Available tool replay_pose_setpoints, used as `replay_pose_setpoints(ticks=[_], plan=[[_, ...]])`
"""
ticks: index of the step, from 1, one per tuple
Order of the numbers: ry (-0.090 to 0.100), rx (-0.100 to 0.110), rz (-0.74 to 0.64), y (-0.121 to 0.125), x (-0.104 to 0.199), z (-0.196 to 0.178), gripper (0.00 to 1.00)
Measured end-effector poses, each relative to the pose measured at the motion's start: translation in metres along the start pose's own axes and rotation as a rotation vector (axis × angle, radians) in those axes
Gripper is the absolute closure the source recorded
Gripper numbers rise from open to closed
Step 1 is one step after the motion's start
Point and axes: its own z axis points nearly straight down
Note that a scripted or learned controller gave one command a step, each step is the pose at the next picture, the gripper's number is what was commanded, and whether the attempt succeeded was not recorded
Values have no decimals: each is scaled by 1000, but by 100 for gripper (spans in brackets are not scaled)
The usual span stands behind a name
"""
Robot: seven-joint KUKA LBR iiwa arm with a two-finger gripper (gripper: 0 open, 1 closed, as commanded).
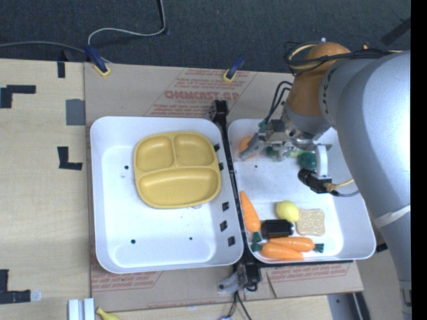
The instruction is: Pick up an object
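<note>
Camera view: end effector [257, 145] is positioned low over the right bin [347, 235], toward its 11 o'clock corner.
An orange item [246, 142] is seen touching the end effector at that corner; whether it is gripped, and how wide the fingers stand, cannot be told. Toward 6 o'clock in the same bin are grouped a carrot [249, 211], a lemon [287, 211], a cracker [310, 222], a black block [276, 229] and a second carrot [288, 247]. A yellow divided plate [177, 169] is seated in the left bin [110, 199] on the counter [40, 199].
</note>
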Motion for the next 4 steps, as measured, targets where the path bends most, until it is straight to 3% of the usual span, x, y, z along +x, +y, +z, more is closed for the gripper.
replay_pose_setpoints(ticks=[2, 3, 4], plan=[[3, -5, 2, -104, -1, 9, 0], [1, -6, 3, -104, -1, -1, 100], [1, -6, 3, -104, -2, -1, 0]])
